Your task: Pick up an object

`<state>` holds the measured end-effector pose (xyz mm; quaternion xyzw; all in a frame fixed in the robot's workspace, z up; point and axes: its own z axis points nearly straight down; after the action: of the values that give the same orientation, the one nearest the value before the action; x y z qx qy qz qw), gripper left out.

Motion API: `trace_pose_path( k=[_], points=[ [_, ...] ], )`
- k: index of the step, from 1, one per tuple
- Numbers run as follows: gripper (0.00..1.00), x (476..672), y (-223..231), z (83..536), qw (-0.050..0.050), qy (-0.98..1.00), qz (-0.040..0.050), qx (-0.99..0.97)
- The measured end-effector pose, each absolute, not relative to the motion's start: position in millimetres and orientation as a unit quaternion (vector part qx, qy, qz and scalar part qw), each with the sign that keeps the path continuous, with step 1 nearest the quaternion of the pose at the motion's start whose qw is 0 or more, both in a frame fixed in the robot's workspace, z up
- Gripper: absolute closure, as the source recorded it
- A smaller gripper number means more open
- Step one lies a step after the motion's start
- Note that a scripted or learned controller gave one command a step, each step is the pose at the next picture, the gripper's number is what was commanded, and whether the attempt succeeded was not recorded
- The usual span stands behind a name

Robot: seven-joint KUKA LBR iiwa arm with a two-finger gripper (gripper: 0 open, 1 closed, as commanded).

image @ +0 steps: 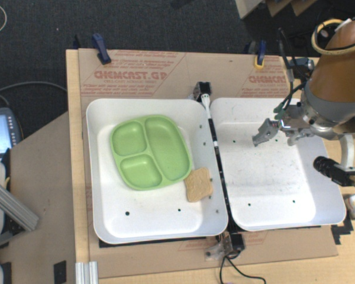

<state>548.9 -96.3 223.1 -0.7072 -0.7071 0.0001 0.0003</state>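
Arm (337, 58) cut off by right edge; upper links out of frame. Gripper (266, 134) small, seen side-on: jaws' spread not readable. Right bin (272, 218): far right rim hidden under wrist and cabling. Desk (136, 70) print partly covered by bins.

The table (165, 70), topped with printed brown board, is carrying two shallow white bins side by side: the right bin (272, 212) is lying below the tool (266, 134), the left bin (106, 218) beyond it, leftward.
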Motion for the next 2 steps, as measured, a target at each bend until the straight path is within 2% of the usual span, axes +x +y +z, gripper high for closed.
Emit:
trace_pose_path(
  k=[1, 2],
  points=[
    [0.00, 502.6, -79.4, 420.2, -0.008, -0.708, -0.0071, -0.706],
    [0.00, 478.9, -15.0, 543.8, -0.006, -0.710, -0.0073, -0.704]
  ],
)
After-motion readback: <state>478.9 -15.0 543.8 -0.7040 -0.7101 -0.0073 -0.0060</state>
